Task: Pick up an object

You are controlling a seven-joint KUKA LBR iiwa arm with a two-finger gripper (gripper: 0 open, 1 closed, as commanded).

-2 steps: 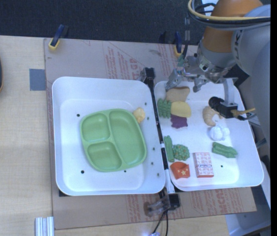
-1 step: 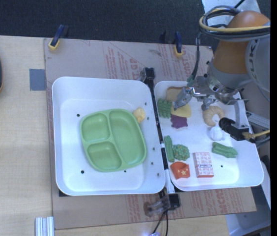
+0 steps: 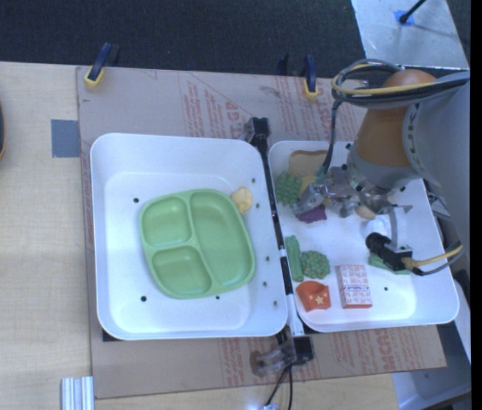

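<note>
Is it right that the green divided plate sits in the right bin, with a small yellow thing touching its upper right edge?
Not quite. The camera view shows the green divided plate in the left bin, not the right bin. The small yellow thing does sit against its upper right edge.

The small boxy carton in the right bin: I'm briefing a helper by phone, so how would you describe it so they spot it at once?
Start at the right-hand white bin, under the arm. Look along its near edge, where a small pink-and-white carton lies flat beside a red wedge with a yellow mark. It is the only straight-sided, printed box there; its neighbours are green leafy pieces and rounded toy food.
</note>
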